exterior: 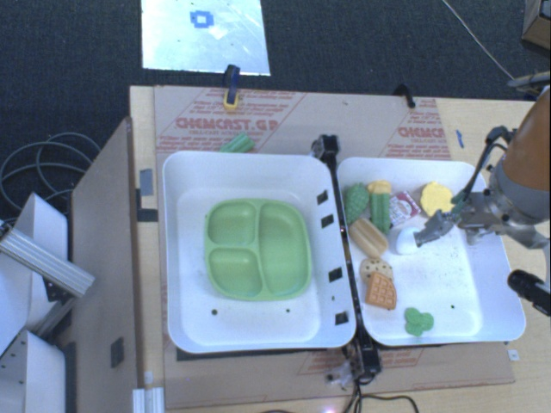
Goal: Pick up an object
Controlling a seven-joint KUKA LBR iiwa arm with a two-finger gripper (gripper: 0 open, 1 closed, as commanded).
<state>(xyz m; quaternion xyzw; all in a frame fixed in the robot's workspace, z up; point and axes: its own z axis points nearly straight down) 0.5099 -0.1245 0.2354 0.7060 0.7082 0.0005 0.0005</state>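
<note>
Landmark: the black divider clamp (340, 231) running between the two bins.

Left of divider: left bin (185, 317) holds just a green sectioned plate (258, 249), flat, roughly centred. Nothing loose there to grab, so it reads as the drop side.

Just right of divider, in the right bin (499, 317), toy food is bunched along the divider-side wall: green leafy piece (356, 201), corn cob (379, 200), bread roll (368, 237), cracker (375, 269), waffle (381, 292). Tightly packed and touching, so a side approach is poor; top-down is the better bet.

Further right: red-and-white packet (402, 208), white egg-like ball (402, 242), yellow lemon-like piece (436, 199). Green broccoli-like piece (418, 321) sits alone toward the near rim, well apart from the rest, probably the easiest pick.

Pincer (430, 229) comes in low from the far right, tilted toward the divider, tip right beside or touching the white ball. That looks like the target. Can't tell how far it is spread or whether it has anything: the tip is blurred and merges with the ball. No object is visibly lifted, so I'd call it not picked yet.

Right half of that bin is bare, which gives the arm (516, 188) its clearance.
</note>
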